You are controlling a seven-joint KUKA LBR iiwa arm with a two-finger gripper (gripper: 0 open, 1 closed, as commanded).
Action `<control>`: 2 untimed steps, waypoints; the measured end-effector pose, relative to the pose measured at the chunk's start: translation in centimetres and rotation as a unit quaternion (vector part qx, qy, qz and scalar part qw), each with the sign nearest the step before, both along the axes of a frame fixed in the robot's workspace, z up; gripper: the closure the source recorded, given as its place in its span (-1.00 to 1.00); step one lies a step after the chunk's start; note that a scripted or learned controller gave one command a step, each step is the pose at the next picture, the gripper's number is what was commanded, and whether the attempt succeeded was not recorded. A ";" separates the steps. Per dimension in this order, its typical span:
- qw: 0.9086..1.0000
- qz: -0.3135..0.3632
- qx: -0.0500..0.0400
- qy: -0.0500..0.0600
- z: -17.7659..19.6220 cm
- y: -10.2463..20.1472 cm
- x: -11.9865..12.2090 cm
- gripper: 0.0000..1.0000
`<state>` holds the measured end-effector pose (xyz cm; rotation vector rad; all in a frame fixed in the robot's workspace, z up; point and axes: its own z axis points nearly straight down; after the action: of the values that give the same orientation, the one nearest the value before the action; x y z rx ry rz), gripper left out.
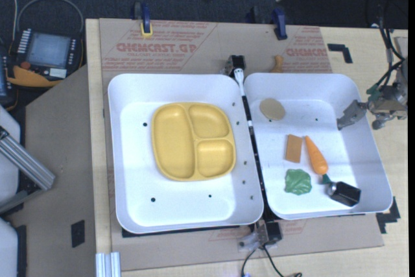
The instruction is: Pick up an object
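Note:
The right bin (363,201) holds several small things. A round tan piece (272,109) lies at its back left. A brown block (294,148) rests next to an orange carrot (316,154) in the middle. In front of them sit a green leafy piece (297,181) and a black and grey object (343,192). My gripper (363,119) hangs over the bin's right rim, above and to the right of the carrot. Its two grey fingers (349,115) stand apart, open, with nothing between them.
A yellow divided plate (193,140) lies in the left bin (130,159). Cables and arm hardware (392,84) crowd the right edge. Two blue clamps (146,16) grip the board's back edge, and a pendant (47,52) sits off the bench at the left.

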<state>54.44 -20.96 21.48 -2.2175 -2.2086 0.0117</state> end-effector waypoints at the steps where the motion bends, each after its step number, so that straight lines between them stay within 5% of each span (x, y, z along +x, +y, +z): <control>1: 1.000 0.002 -0.002 -0.007 0.8 0.1 0.3 -1.00; 2: 1.000 0.002 0.000 -0.004 -5.2 0.9 0.1 -1.00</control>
<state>54.57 -20.05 16.26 -2.2169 -2.2173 0.0036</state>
